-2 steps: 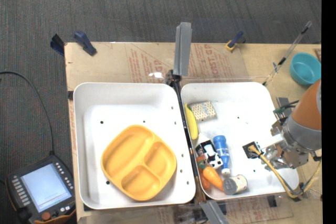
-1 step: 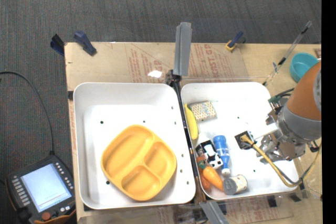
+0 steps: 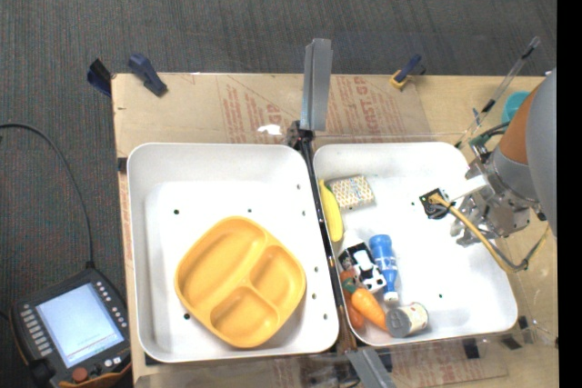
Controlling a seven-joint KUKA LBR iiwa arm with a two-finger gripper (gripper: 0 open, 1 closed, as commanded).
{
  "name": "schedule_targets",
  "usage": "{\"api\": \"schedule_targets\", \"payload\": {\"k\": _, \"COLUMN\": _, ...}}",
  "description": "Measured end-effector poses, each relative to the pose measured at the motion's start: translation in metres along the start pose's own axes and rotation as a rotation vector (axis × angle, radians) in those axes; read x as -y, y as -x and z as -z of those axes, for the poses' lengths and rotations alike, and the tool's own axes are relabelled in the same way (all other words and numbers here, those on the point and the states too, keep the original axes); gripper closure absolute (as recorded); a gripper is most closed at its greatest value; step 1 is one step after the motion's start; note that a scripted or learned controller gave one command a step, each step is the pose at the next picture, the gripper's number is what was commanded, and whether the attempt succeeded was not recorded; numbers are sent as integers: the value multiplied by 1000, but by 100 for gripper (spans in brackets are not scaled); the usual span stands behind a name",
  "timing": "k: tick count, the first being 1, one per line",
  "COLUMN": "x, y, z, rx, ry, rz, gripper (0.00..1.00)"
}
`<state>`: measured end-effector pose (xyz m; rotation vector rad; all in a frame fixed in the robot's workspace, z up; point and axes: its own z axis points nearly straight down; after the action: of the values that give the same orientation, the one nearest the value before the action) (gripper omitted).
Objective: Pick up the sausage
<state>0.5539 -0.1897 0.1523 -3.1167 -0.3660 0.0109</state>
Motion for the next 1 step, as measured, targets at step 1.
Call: {"api": "schedule_targets", "payload": {"k": 1, "x": 42, "y": 18, "z": 67, "rx": -2, "ry": 1, "rz": -23, "gripper": 100}}
